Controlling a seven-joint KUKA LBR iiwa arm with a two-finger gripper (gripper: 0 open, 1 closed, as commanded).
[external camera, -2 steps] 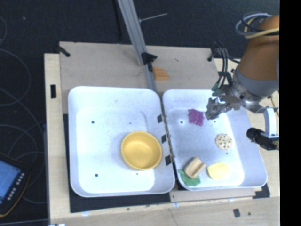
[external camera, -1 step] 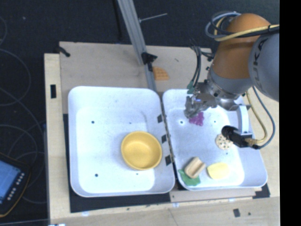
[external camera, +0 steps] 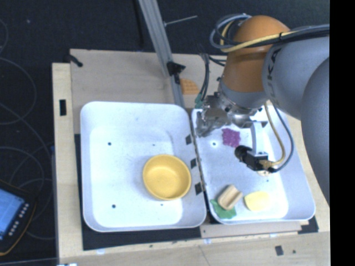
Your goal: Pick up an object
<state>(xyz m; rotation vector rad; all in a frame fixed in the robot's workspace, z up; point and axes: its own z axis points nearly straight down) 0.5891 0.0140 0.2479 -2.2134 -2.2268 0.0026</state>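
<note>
Low over the 11 o'clock corner of the right bin (external camera: 294, 201), close against the wall shared with the left bin (external camera: 111, 126): the gripper (external camera: 206, 121), hung beneath the grey wrist and the orange band (external camera: 252, 43). Impossible to tell whether released or clenched; too small and too blurred against the white floor. Nothing visibly held. No clear contact with any loose piece either.

Just beside it, toward 4 o'clock: a small purple piece (external camera: 231, 136), lying flat on the bin floor, apart from the gripper. Long axis roughly 12 to 6, though hard to judge for so ragged an outline.

Farther toward 5 o'clock, a black part (external camera: 250, 157) at the end of a looping cable; whether loose or part of the arm, unclear.

Down at the bin's 6 o'clock edge, well apart from the gripper: a tan block (external camera: 229, 195), long axis about 1 to 7, resting on a green scrap (external camera: 224, 213). Just beside the block at 3 o'clock, a pale yellow piece (external camera: 257, 201), long axis near 3 to 9.

In the left bin, toward 5 o'clock of its centre: a yellow bowl (external camera: 166, 177), upright, mouth up.
</note>
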